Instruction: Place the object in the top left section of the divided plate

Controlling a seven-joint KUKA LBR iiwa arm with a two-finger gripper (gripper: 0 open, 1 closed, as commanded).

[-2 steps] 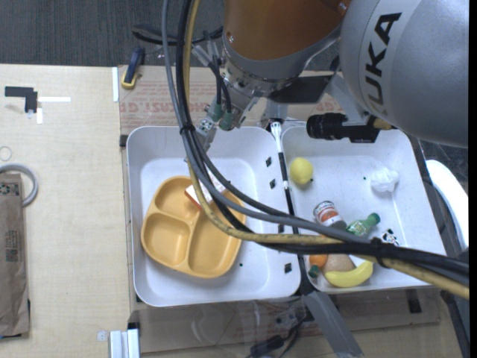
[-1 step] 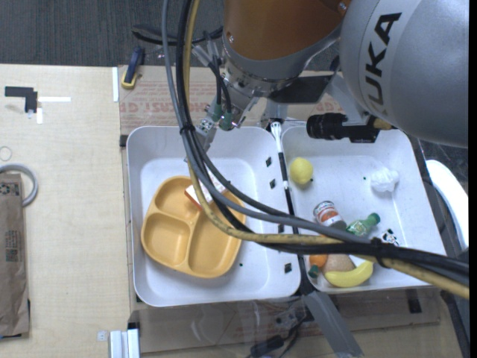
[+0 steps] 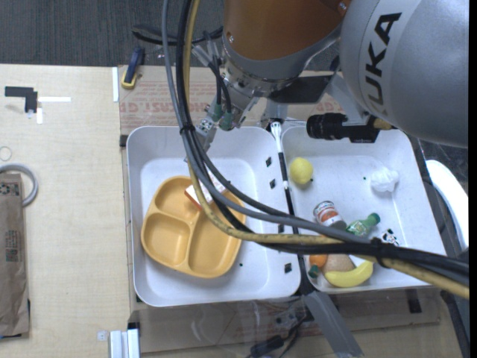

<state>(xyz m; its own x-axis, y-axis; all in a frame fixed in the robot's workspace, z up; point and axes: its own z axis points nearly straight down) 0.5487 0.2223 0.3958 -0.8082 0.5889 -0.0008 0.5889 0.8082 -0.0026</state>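
Left of lemon (image 3: 301,171), divided plate (image 3: 179,237).

The grey arm (image 3: 402,43) with its orange band (image 3: 279,10) looms close under the camera, reaching leftward.

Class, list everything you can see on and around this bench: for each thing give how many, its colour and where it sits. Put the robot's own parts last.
Bins: 2, white, side by side on the bench.
Divided plate: 1, yellow, left bin, tilted.
Lemon: 1, yellow, right bin, upper left.
Crumpled wad: 1, white, right bin, upper right.
Can: 1, red and white label, right bin, middle.
Bottle: 1, green, right of the can.
Banana: 1, yellow, right bin, front edge.
Orange item: 1, beside the banana; too hidden to name.
Paper bag: 1, brown, bench's left edge.
Cables: several, black and yellow, crossing both bins.
Arm: 1, grey with an orange band, top right.
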